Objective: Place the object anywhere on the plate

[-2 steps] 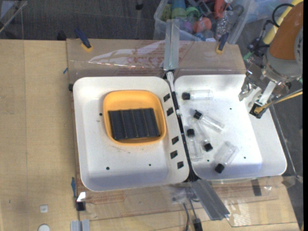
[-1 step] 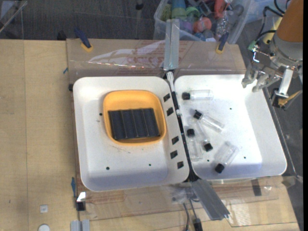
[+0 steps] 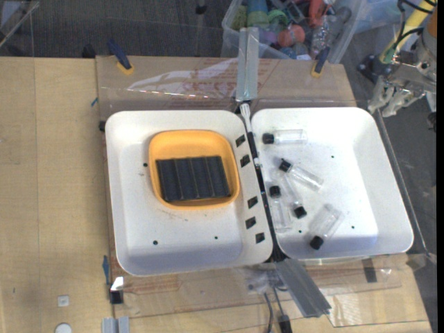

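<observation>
A rounded-square orange plate [image 3: 194,144] carries a ribbed black slab [image 3: 193,178] in the left bin [image 3: 132,220]; clear black-capped vials [image 3: 300,179] scatter the right bin [image 3: 374,186].

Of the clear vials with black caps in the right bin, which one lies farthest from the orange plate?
The vial at the right bin's near corner, cap toward the front edge; the others lie closer to the divider beside the orange plate.

Plate [image 3: 194,143]: orange-yellow, holding a dark grey ribbed block [image 3: 193,179] with lengthwise grooves. Both bins [image 3: 132,207] white. Right bin: clear vials [image 3: 304,180] with black caps. Surface [image 3: 41,186] pale wood grain. Blue clamps [image 3: 123,62] at back.
</observation>
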Robot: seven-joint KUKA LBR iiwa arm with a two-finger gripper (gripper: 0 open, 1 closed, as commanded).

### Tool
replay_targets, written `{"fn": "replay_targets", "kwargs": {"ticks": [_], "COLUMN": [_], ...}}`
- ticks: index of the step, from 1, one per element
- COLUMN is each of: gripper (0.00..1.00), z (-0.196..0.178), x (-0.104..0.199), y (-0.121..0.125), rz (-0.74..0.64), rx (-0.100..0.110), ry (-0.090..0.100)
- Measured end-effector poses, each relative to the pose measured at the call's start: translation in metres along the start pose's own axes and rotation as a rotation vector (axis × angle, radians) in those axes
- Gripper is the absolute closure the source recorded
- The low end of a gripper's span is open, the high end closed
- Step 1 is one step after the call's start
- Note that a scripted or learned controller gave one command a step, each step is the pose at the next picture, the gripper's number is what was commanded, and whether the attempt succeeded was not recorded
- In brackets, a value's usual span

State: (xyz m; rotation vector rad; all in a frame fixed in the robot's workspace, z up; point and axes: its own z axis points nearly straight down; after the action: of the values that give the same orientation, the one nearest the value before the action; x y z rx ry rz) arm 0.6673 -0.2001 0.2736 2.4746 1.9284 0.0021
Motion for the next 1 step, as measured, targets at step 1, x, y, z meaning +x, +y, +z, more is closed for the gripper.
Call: {"fn": "replay_targets", "kwargs": {"ticks": [1], "gripper": [1.00], "z": [-0.0642], "x": [-0.0001], "y": [0.0010], "rz": [-0.258], "rx": [-0.001], "ry": [0.000]}}
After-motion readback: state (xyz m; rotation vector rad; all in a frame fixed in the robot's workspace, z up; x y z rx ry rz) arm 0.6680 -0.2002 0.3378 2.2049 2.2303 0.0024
